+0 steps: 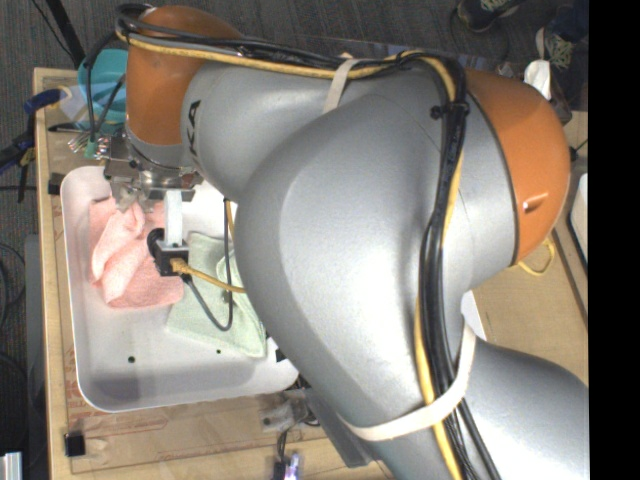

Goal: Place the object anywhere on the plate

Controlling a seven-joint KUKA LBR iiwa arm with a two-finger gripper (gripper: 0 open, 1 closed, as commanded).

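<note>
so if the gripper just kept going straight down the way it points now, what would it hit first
Most likely the crumpled pink cloth lying in the white bin: the gripper hangs right above its upper edge. Depth is hard to judge, so it may land on the bin floor just beside it.

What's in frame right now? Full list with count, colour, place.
bin: 1, white, left half of the bench
pink cloth: 1, pink, crumpled in the bin's upper left
green cloth: 1, pale green, in the bin to the right of the pink cloth, partly under the arm
bench: 1, light wood, under the bin
shoes: dark, on the floor at the top right
arm: 1, grey with orange bands, across most of the view
gripper: 1, over the pink cloth's top edge, fingers unclear
</note>
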